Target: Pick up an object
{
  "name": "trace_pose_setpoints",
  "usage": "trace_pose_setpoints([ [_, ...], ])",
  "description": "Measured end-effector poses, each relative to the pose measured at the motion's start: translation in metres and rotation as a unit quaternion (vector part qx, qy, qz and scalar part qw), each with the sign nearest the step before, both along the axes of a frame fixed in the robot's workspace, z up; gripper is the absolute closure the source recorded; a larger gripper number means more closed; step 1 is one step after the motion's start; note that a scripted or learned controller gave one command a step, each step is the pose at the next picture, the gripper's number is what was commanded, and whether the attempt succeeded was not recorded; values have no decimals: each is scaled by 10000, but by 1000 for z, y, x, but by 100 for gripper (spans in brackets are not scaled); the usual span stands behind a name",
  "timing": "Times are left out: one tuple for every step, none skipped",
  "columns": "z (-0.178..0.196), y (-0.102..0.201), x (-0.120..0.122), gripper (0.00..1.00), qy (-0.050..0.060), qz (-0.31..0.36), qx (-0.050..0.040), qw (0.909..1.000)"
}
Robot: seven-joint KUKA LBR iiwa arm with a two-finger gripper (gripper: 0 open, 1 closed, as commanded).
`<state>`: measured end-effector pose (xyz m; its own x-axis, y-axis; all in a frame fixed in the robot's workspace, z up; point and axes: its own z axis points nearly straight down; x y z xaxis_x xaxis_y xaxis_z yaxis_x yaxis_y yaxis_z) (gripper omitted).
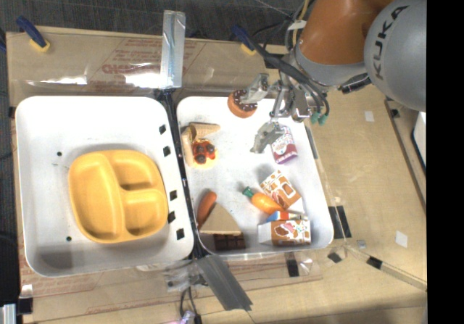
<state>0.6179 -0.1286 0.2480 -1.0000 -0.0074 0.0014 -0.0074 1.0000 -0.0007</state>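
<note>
The claw hangs over the right bin, near its far right corner, with its grey fingers pointing down and toward the bin's middle. Whether they are parted or closed I cannot tell, since the two tips merge into one grey shape, and nothing is plainly held between them.

The nearest thing is the small purple packet, touching or just beside the claw on the side toward the bin's right wall. Its long axis runs roughly along that wall, a little tilted. The chocolate doughnut sits further off, by the bin's far wall.

Judging from this, the packet is the likely target, and the claw needs a slight shift toward the right wall to straddle it.
</note>
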Motion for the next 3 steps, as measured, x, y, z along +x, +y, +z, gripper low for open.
trace_pose_setpoints([
  [-152,-46,-37,0,17,465,15,9989],
  [-157,-41,-104,0,-3,217,11,9998],
  [-157,-9,-105,0,-1,11,-15,10000],
])
